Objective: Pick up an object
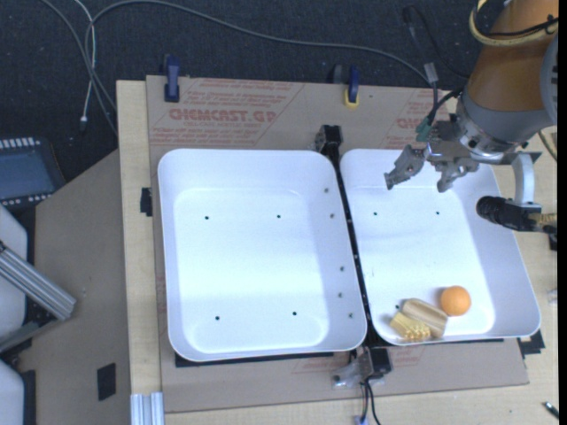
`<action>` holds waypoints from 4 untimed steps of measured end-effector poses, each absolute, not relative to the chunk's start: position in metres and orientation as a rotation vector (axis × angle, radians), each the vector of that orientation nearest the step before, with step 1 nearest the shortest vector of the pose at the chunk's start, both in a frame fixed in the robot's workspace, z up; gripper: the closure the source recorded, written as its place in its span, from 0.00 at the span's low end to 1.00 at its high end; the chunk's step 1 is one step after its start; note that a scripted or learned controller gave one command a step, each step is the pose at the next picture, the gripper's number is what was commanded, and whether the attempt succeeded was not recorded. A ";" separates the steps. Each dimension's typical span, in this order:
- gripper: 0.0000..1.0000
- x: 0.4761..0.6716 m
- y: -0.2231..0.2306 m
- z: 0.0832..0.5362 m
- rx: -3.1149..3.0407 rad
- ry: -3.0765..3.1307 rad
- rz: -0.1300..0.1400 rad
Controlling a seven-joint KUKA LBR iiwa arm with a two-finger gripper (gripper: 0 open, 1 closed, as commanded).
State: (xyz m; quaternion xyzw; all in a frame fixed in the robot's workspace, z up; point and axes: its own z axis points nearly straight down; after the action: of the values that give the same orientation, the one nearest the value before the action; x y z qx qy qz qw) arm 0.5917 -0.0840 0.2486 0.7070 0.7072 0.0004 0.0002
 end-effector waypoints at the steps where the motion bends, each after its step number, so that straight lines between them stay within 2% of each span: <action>1: 0.00 0.594 -0.076 0.202 2.223 2.224 -0.004; 2: 0.00 0.593 -0.086 0.152 2.224 2.223 -0.004; 3: 0.00 0.583 -0.090 0.099 2.224 2.224 -0.004; 4: 1.00 0.584 -0.090 0.113 2.221 2.220 0.002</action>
State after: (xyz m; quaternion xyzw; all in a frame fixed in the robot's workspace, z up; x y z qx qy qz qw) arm 0.5844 -0.0902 0.1130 0.7072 0.7071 0.0007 0.0006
